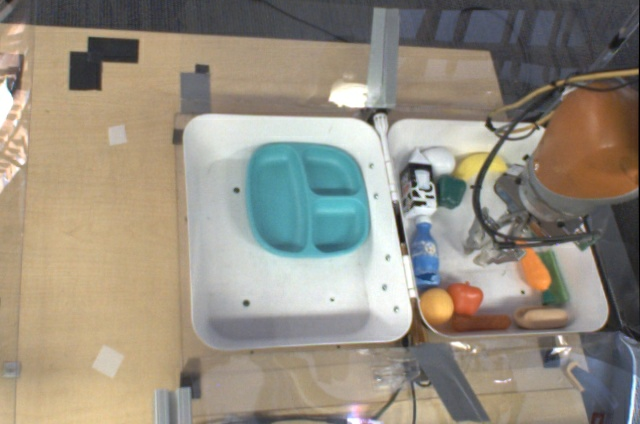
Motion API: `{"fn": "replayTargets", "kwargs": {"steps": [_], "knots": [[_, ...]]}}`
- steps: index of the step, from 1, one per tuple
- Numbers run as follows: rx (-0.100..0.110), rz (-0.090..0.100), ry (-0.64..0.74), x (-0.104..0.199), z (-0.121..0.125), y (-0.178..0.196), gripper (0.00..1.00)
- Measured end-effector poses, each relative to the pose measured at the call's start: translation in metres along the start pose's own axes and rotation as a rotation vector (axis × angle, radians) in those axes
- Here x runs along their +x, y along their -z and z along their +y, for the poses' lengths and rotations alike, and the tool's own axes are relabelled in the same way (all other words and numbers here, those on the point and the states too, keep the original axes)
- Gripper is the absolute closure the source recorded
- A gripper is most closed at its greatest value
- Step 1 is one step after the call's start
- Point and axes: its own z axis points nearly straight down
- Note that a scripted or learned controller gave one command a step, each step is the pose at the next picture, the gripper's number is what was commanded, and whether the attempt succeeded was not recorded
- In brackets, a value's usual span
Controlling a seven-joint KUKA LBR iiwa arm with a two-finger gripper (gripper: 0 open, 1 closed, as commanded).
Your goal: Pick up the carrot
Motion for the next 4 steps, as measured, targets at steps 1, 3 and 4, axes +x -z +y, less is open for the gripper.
{"fn": "replayTargets", "kwargs": {"steps": [1, 3, 4], "knots": [[0.006, -0.001, 0.293, -0.014, -0.068, 0.101, 1.00], [-0.001, 0.001, 0.816, 0.024, -0.005, 0.020, 1.00], [-0.003, 0.001, 0.929, 0.021, 0.057, 0.062, 1.00]]}}
